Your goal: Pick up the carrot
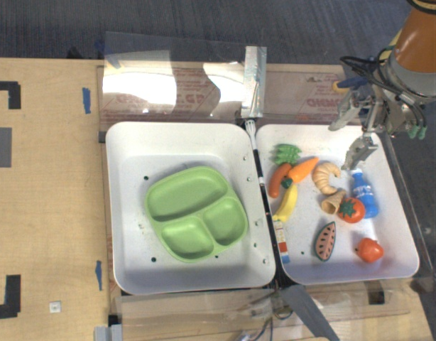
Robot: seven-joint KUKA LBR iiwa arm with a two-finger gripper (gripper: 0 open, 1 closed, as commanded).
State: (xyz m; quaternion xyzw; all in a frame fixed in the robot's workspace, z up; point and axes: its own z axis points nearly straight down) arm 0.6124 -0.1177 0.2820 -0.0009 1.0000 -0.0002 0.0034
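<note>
Gripper (360, 130) hovers over the far right part of the right bin (406, 254), fingers (358, 150) apart, nothing between them. Carrot (289, 172) lies in that bin's near-left part, close to the divider, so it sits left of and slightly nearer the camera than the fingers. Its long axis runs diagonally, leafy green end far-left, orange tip toward the croissant (326, 174).

Count: one carrot, one banana (287, 200), one croissant, one blue bottle (364, 193), two tomatoes (351, 210), one watermelon slice (324, 241). Left bin (126, 261): one green divided plate (197, 212). Judgement: tight clutter around the carrot; banana touching it.
</note>
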